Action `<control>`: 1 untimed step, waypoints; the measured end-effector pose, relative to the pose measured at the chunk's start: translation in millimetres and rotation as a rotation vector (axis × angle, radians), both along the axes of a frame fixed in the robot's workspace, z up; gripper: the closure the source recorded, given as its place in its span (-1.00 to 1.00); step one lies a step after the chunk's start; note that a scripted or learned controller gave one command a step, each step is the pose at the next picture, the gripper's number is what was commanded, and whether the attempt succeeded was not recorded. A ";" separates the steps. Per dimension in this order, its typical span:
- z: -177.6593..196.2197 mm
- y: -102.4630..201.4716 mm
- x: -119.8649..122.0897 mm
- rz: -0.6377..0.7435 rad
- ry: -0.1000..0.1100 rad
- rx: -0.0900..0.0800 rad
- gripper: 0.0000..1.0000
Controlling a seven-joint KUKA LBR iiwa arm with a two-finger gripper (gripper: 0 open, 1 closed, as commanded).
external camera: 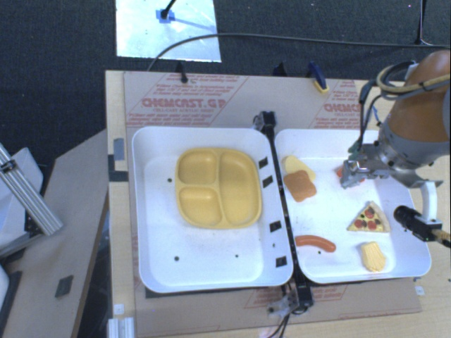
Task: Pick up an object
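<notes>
My gripper (351, 174) hangs low over the upper right part of the right bin (331, 210), and a small red-orange thing (340, 171) peeks out at its left side. In the same bin lie a pale yellow wedge (294, 165) and a brown-orange piece (301, 186) touching it at the left. A pizza slice (369, 219) lies below the gripper, a red sausage (315, 243) at the front, and a yellow ridged piece (373, 256) at the front right. None of them is visibly held.
The left bin (162, 259) holds a yellow divided plate (217, 187). A black hinge strip (276, 196) runs between the bins. Part of the arm, a black fitting (417, 224), overhangs the right bin's right rim. Cables cross the back of the bench.
</notes>
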State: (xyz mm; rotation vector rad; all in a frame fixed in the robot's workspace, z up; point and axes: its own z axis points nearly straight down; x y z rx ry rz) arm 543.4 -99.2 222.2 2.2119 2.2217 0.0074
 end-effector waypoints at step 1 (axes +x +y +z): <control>36.3 -0.2 1.5 0.000 0.002 0.000 1.00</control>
